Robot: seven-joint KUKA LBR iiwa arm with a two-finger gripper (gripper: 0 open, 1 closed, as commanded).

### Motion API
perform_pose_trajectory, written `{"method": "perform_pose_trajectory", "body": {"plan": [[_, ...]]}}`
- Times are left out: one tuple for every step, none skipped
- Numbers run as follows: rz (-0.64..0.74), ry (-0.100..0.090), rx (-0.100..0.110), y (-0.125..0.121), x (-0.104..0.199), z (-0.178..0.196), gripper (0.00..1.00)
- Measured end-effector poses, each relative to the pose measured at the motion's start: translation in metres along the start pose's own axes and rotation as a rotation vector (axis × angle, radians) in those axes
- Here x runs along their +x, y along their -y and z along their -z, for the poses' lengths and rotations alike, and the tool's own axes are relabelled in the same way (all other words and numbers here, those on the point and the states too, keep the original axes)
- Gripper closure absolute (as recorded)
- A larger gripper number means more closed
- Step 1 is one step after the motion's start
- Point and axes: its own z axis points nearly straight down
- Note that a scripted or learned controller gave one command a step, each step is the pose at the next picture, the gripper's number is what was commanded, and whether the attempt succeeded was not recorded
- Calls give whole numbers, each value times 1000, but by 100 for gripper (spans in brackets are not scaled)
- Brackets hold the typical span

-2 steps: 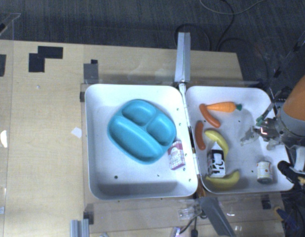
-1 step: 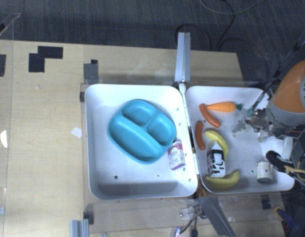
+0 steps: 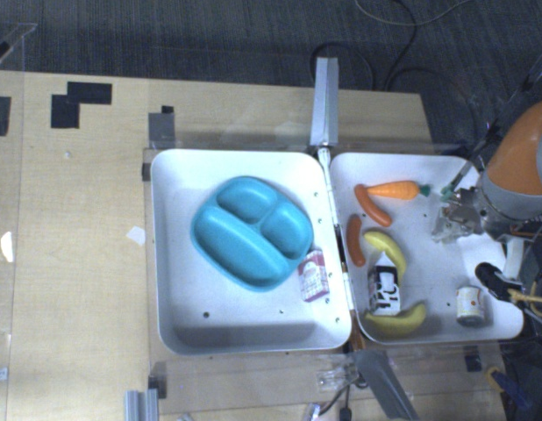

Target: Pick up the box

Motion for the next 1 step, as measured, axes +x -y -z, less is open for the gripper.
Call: {"method": "perform_pose_trajectory", "body": {"plan": [[-170,4,10,-78,103,42,100]]}}
